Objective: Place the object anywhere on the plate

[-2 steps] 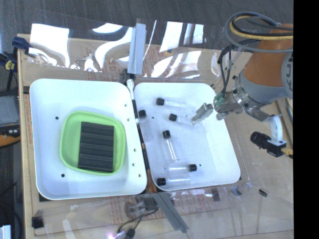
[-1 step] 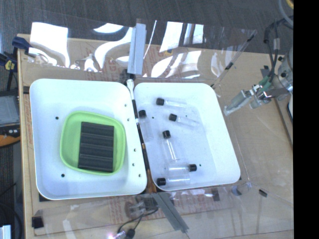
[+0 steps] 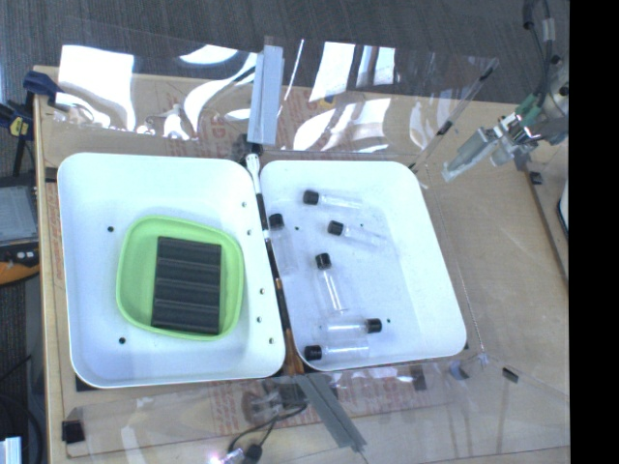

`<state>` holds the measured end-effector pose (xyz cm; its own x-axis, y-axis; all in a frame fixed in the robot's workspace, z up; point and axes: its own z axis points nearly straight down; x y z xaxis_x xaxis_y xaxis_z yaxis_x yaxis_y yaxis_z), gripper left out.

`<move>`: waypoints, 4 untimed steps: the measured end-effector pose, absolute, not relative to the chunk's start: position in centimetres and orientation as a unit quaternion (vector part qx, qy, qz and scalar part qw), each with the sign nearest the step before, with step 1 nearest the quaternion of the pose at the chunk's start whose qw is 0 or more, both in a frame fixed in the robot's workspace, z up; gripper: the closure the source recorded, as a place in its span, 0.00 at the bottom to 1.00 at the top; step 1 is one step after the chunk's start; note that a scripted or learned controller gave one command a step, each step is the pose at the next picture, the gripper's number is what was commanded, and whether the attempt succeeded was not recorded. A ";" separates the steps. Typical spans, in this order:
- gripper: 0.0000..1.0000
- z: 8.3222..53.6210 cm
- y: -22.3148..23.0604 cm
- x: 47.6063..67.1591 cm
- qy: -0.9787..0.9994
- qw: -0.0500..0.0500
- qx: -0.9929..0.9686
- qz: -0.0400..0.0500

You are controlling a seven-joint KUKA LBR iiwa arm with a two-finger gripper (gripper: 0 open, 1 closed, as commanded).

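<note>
Dark block [image 3: 188,285] on plate [image 3: 131,259] (seemingly) — w/ vials [image 3: 329,278] apart

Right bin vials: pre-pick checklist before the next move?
1. Vials in right bin, lying loose: ok.
2. Green plate in left bin: ok.
3. Plate free for a drop: not ok, a dark ribbed block covers its middle.
4. Claw away from bins, beyond the right bin's far corner: ok.
5. Claw carrying nothing: cannot tell.
</note>
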<state>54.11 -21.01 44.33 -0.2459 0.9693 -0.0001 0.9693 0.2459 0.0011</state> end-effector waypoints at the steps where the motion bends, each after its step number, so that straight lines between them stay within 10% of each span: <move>1: 0.00 44.3 -20.8 59.6 0.834 0.000 0.552 0.001; 3: 0.00 44.3 -20.9 65.7 0.859 0.001 0.512 -0.001; 4: 0.00 44.3 -20.8 65.8 0.864 0.001 0.504 0.001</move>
<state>65.77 -20.80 44.33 -0.4922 0.8705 -0.0010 0.8705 0.4922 0.0018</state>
